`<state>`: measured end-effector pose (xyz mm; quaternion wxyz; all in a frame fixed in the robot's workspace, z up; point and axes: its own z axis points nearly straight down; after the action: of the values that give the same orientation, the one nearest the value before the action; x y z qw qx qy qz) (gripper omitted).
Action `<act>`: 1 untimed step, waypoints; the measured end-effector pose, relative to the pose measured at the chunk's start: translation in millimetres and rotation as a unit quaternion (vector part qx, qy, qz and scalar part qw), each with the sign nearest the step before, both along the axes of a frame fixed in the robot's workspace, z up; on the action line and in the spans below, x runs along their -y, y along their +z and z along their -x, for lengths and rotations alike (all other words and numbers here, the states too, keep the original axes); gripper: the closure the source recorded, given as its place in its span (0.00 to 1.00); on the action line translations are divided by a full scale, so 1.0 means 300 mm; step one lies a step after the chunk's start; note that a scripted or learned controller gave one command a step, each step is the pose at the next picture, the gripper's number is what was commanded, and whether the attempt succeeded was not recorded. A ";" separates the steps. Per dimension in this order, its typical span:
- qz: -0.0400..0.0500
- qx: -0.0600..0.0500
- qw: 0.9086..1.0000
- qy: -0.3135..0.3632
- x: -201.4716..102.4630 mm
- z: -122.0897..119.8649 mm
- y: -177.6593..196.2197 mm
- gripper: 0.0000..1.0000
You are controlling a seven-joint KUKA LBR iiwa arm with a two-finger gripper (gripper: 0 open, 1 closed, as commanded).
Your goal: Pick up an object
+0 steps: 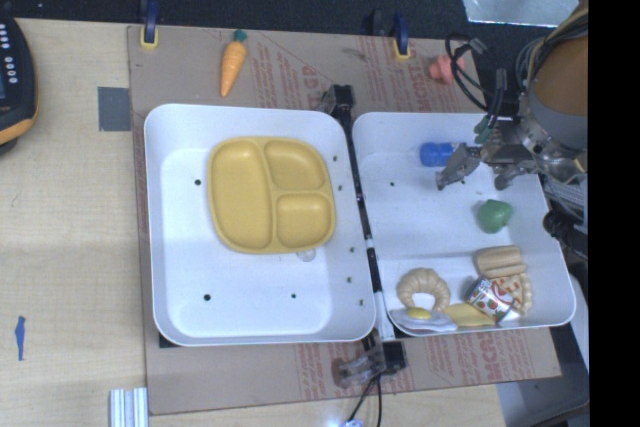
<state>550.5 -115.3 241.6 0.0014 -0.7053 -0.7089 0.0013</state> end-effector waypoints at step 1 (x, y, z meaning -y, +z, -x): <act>0.001 -0.003 1.000 -0.004 0.250 0.105 -0.156 0.00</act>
<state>519.0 -190.2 194.9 0.0023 -0.7079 -0.7063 0.0043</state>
